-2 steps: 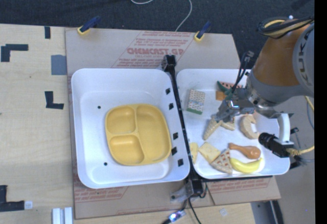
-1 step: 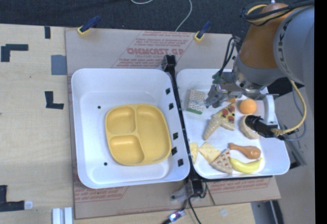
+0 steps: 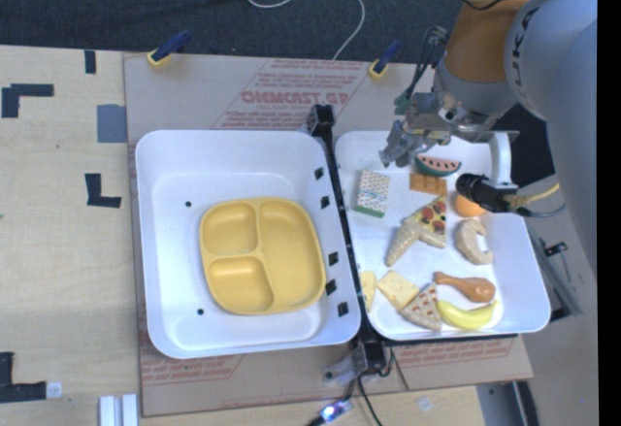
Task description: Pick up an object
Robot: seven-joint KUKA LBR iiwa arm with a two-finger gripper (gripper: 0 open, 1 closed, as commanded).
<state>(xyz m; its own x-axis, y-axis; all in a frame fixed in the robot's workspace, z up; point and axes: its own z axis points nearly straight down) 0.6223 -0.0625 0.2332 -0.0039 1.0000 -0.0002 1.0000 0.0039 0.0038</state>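
Observation:
My gripper hangs over the far left part of the right bin, open with nothing between its fingers. Just below it lies a green and white box. To its right are a watermelon slice and a small orange block. Nearer the front lie a pizza slice, an orange, a pale bread piece, a drumstick, a banana, a cheese wedge and a sandwich wedge.
The left bin holds a yellow divided plate. A black divider runs between the two bins. The arm's grey body and orange band fill the upper right.

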